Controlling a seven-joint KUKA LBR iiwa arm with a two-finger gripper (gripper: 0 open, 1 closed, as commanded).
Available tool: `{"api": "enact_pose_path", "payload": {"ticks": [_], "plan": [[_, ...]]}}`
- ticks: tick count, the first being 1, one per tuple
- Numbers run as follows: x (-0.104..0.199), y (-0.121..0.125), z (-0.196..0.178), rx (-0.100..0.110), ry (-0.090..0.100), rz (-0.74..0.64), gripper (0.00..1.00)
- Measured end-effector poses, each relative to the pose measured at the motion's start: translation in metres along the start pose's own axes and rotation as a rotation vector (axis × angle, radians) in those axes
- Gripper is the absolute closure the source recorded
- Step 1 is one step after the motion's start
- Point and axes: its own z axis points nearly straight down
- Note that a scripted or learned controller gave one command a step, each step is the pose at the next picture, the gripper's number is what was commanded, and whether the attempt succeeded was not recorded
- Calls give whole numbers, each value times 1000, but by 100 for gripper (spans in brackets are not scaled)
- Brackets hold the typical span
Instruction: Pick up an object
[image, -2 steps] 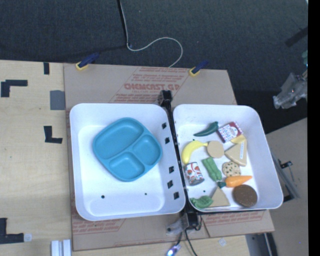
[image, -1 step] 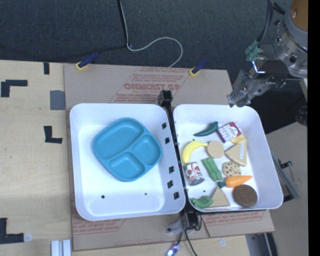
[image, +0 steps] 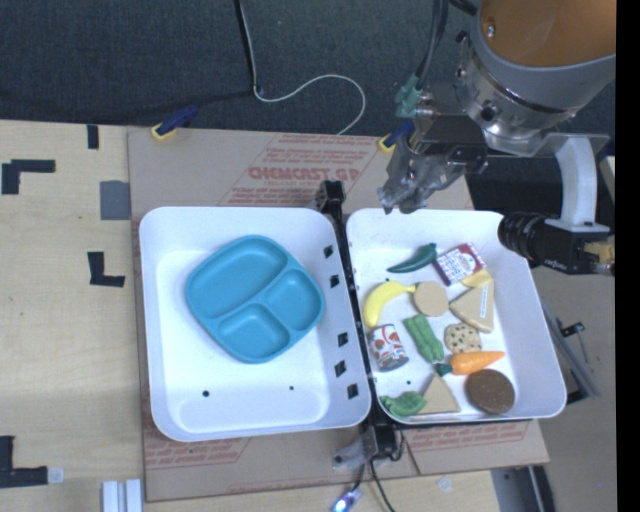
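at the far left, the wooden bench top carries a few black tape marks, and a sheet of brown cardboard lies under both bins. a white cable loops across the dark floor above the cardboard, near a yellow clamp.

the left bin holds a blue divided plate, lying flat and turned at a slant, with three compartments and nothing in them.

the right bin sits just beside it, their inner rims touching along a row of black clips. in it lies a cluster of toy food: a yellow banana near the inner wall, a small red and white can below it, a dark green pepper towards the top, a green bean pod in the middle, a red juice carton, a round tan biscuit, a cheese wedge, a cracker, an orange carrot, a brown round cookie, a tan triangular slice and a green leafy piece at the bottom edge.

the gripper hangs above the top left corner of the right bin, over its rim, well apart from the food. whether its fingers are apart or together, i cannot tell; nothing is seen between them. behind it rises the grey arm with its orange band.
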Motion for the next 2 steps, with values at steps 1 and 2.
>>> {"api": "enact_pose_path", "payload": {"ticks": [1, 2], "plan": [[-4, -2, 164, 19, -6, 11, 100], [-11, 0, 131, -2, -1, 10, 100]]}}
